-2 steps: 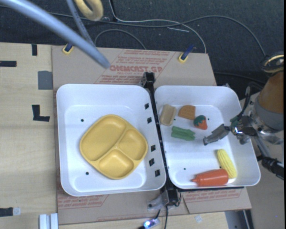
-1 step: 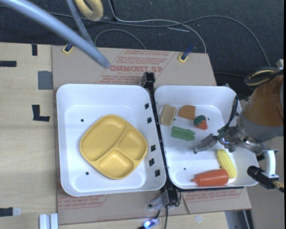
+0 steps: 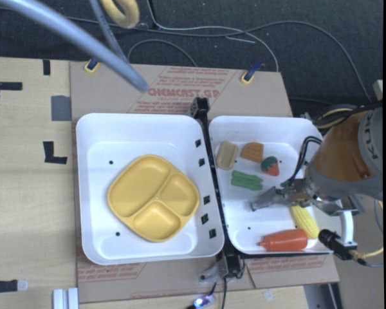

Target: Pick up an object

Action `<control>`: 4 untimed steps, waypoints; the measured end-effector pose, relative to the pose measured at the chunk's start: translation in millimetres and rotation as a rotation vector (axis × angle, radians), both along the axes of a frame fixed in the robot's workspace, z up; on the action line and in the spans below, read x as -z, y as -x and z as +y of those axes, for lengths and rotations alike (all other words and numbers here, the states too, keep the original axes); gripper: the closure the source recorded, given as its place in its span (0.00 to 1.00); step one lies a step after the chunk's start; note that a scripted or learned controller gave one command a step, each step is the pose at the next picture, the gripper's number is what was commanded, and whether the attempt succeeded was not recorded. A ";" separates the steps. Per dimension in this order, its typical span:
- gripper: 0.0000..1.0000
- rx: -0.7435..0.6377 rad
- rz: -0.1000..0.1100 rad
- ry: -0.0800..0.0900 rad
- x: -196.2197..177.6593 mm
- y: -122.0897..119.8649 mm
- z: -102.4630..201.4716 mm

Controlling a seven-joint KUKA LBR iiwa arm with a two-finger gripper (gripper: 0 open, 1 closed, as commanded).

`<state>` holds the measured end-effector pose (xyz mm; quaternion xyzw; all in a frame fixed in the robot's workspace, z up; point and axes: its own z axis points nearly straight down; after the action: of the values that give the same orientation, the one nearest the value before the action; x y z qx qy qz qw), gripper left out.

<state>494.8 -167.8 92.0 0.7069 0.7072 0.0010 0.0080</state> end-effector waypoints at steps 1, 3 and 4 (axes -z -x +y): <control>1.00 -0.002 -0.002 -0.002 -13.8 -1.3 0.8; 1.00 0.000 0.010 -0.008 -125.2 0.8 -8.8; 1.00 -0.001 0.009 -0.008 -173.6 7.4 -3.1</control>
<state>487.5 -171.0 265.6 0.7064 0.7078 0.0007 0.0018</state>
